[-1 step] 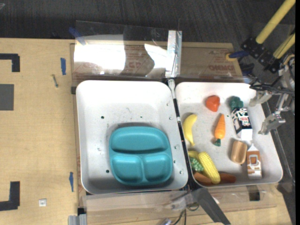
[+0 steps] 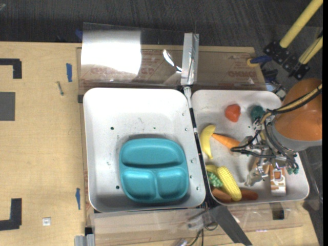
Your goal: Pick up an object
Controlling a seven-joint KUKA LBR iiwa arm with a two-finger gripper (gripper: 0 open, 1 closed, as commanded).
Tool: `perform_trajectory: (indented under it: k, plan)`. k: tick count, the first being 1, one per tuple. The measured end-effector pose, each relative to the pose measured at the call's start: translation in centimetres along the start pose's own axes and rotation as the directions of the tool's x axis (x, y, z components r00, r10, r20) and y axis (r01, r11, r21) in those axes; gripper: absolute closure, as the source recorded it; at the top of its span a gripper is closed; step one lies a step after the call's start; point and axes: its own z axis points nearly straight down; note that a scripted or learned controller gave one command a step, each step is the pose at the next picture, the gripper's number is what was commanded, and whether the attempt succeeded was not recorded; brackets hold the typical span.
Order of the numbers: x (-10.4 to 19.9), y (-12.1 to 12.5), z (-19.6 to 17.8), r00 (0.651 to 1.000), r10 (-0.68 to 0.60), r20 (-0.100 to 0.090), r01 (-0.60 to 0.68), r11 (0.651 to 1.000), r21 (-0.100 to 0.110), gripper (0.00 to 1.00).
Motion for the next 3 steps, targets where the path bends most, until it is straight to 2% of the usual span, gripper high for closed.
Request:
perform_trajectory:
  k: [1, 2, 3]
  plan:
    - [-7.6, 0.3, 1.5, 0.974, 0.226, 0.003, -0.226, 0.974, -0.001, 0.00]
    - [-12.9, -0.7, 1.4, 0.944, 0.330, -0.027, -0.330, 0.944, 0.000, 0.00]
    - [-3.8, -7.1, 1.4, 0.963, 0.271, 0.000, -0.271, 0.963, 0.004, 0.00]
